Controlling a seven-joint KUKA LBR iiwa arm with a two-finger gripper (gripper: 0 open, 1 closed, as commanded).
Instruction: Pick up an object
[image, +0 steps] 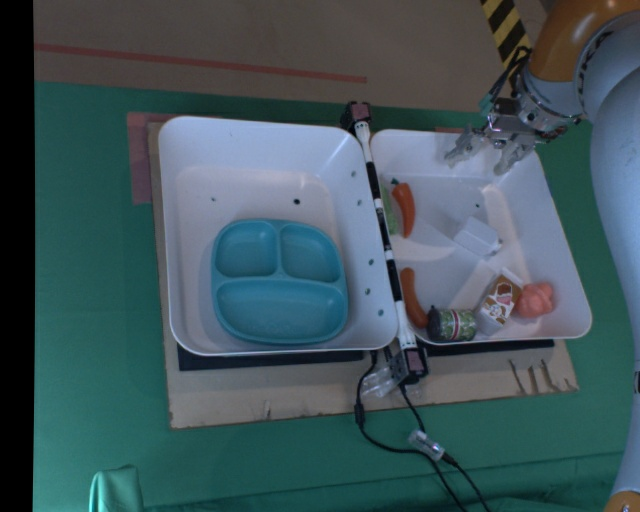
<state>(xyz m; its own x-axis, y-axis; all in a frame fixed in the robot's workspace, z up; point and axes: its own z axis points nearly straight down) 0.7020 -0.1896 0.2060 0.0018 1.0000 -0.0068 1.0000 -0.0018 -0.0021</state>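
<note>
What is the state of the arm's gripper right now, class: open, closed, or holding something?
Gripper: jaws spread open, holding nothing, hovering over the far edge of the right bin.

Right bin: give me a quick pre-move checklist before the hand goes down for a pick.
1. Hand above the right bin, at its far edge: ok.
2. Nothing between the fingers: ok.
3. Fingers spread for a grasp: ok.
4. Target straight below the hand: not ok; the carrot, white block, small carton, can and peach toy lie nearer the camera.
5. Items separated: not ok; can and carton touch.
6. Blue plate out of the path, left bin: ok.
</note>
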